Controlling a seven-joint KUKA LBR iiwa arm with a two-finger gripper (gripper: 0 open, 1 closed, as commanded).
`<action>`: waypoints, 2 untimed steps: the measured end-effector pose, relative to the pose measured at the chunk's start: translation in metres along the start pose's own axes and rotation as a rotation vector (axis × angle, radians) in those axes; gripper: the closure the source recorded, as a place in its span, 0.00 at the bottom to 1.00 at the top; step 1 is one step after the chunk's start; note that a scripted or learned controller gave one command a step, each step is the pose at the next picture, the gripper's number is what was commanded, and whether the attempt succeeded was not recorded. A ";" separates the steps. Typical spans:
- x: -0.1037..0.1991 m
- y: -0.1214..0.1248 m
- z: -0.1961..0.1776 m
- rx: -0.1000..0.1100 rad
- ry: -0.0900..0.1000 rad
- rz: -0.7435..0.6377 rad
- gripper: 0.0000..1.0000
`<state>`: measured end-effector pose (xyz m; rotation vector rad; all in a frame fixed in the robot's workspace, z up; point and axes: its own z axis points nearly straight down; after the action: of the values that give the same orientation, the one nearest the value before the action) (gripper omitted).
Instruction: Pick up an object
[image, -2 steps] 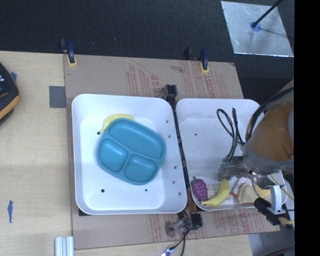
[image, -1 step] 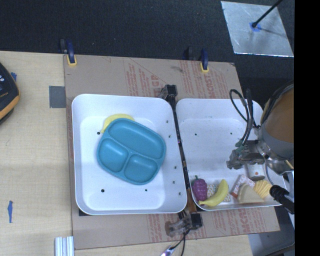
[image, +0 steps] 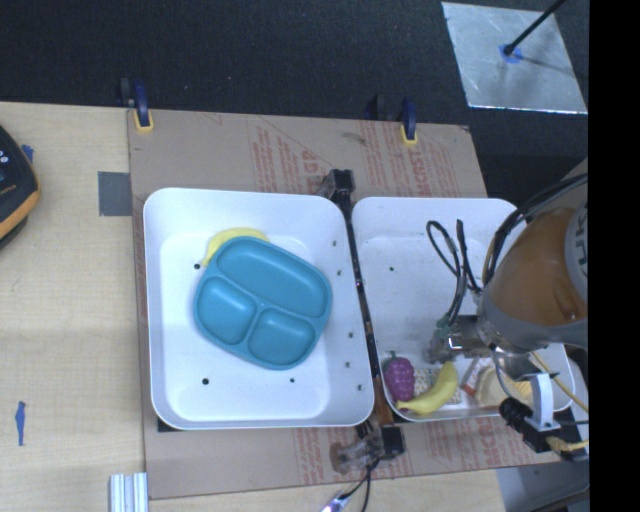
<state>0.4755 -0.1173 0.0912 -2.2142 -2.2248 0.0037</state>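
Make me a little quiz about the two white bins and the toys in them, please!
1. True or false: the blue plastic divided plate lies in the left white bin.
2. Which toy lies right beside the yellow plastic banana in the right white bin? A) a purple bunch of grapes B) a red apple C) a green cup
3. Fill in: a ______ thing peeks out from under the blue plate's upper edge.

Key: 1 true. 2 A, the purple bunch of grapes. 3 yellow, the flat yellow thing.
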 end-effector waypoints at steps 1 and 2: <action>0.026 0.062 -0.101 -0.002 0.000 0.000 1.00; 0.051 0.090 -0.101 -0.001 0.000 0.000 1.00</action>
<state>0.5659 -0.0659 0.1918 -2.2152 -2.2251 0.0024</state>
